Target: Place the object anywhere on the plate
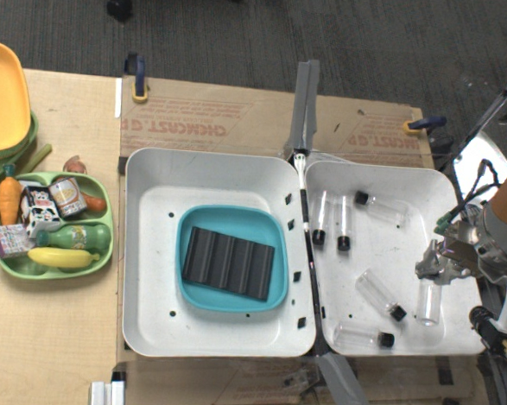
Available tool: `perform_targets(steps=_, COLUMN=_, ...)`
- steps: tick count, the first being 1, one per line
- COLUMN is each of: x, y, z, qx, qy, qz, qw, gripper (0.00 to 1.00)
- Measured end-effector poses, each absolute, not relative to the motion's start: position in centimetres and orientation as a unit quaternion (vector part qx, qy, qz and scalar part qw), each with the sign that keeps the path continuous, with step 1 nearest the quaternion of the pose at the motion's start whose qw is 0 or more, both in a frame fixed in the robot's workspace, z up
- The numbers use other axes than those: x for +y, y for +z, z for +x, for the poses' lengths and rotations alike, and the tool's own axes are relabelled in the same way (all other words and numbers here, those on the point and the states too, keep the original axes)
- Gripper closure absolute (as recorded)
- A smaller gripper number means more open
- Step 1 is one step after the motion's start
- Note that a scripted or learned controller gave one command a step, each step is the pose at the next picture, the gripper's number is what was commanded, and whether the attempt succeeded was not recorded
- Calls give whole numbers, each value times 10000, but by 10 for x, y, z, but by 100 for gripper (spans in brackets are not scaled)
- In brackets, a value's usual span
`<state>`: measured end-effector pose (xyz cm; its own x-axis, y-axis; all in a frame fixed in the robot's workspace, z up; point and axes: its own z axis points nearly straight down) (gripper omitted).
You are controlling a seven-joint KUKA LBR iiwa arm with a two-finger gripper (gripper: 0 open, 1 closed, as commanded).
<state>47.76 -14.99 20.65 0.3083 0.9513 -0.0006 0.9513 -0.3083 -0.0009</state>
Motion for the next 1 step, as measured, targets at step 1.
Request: perform_targets(steps=1, x=-150, y=207, z=478, qx=-5882, qy=6, qz=-8088, qw=2, gripper=0)
